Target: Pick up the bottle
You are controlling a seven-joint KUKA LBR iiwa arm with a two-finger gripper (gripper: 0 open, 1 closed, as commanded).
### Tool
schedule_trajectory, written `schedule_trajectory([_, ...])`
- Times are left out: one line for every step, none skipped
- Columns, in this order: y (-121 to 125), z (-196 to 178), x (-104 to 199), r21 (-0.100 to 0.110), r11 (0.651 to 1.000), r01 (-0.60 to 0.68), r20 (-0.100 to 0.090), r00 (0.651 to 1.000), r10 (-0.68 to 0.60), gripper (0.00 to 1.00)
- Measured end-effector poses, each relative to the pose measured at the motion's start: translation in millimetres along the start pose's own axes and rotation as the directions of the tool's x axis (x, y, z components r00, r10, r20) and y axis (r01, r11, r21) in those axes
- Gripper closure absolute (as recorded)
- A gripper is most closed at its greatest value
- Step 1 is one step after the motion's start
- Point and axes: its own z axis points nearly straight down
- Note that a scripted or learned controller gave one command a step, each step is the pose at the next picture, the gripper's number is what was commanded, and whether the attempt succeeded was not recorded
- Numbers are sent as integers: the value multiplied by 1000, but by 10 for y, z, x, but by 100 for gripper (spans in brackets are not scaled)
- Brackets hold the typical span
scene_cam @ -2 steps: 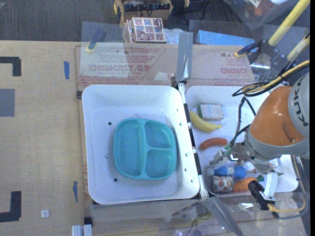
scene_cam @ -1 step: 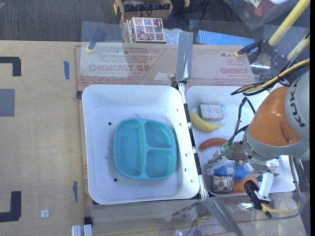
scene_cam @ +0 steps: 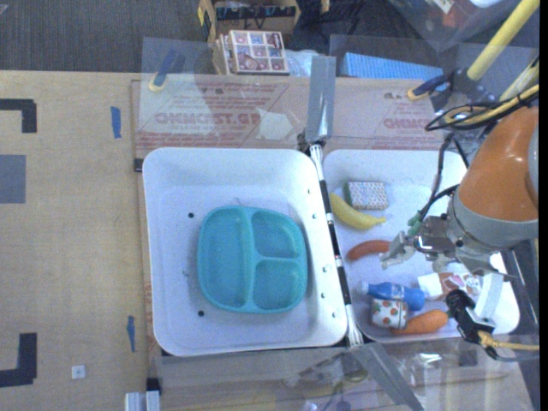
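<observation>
Teal divided plate (scene_cam: 253, 259) | both bins white (scene_cam: 171, 195) | yellow banana (scene_cam: 355, 216) | blue-and-white bottle (scene_cam: 396, 294) | orange carrot (scene_cam: 425, 321) | white cup, red dots (scene_cam: 388, 314) | speckled grey-green sponge (scene_cam: 368, 194) | red-orange sausage (scene_cam: 368, 249) | tan tabletop (scene_cam: 68, 229)

The bottle (scene_cam: 396, 294) I'm after is small, white-bodied with a blue label and cap end, lying on its side in the right bin's near part, just above a spotted cup.

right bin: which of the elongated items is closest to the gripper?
The orange-red sausage-shaped piece, just left of the gripper. The banana lies farther up-left; the bottle and carrot lie lower in the right bin.
</observation>
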Motion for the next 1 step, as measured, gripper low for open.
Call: schedule_trajectory([40, 967, -168, -8, 986, 167, -1, 986, -167, 0])
